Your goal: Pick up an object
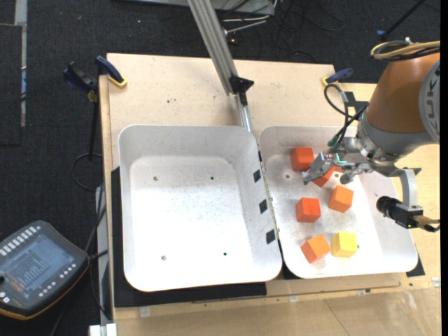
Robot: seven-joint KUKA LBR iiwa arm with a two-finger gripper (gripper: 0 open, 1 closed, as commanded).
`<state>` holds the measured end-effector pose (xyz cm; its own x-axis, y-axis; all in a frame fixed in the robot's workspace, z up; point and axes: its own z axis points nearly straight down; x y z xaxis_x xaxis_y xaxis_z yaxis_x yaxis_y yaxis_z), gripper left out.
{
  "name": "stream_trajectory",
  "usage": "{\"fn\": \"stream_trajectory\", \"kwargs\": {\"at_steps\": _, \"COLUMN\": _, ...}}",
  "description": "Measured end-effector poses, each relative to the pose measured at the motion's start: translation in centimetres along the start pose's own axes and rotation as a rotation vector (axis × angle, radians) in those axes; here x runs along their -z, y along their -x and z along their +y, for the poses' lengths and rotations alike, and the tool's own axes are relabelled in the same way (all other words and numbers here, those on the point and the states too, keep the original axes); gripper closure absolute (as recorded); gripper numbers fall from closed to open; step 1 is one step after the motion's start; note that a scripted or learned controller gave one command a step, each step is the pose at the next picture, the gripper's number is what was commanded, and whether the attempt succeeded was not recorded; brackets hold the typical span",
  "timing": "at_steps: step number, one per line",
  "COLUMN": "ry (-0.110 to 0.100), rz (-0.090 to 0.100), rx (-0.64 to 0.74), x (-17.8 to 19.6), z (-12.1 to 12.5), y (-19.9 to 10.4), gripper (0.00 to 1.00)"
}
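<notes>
- A red block [323, 178] is flanked by the gripper [325, 176] fingers in the right bin [392, 257] (grip state cannot be told);
- 5 other blocks are spread nearby.

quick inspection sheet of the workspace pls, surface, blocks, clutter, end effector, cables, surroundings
surface: wooden bench bearing a left white bin and a right white bin, side by side
job's things: in the right bin, orange-red block, red block, orange block, orange block, yellow block; a red block sits partly hidden under the end effector
clutter: nothing seen
end effector: low over the right bin's far half
cables: black cables on the floor beyond the bench
surroundings: teach pendant on dark floor, blue-yellow clamps at the bench's far edge
</notes>
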<state>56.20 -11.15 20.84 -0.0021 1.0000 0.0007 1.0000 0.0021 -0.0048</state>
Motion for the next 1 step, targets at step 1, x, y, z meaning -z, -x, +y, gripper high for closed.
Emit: {"fn": "stream_trajectory", "kwargs": {"at_steps": 1, "ry": 0.003, "rz": 0.000, "rx": -0.003, "x": 0.20, "z": 0.04, "y": 0.03, "gripper": 0.00}}
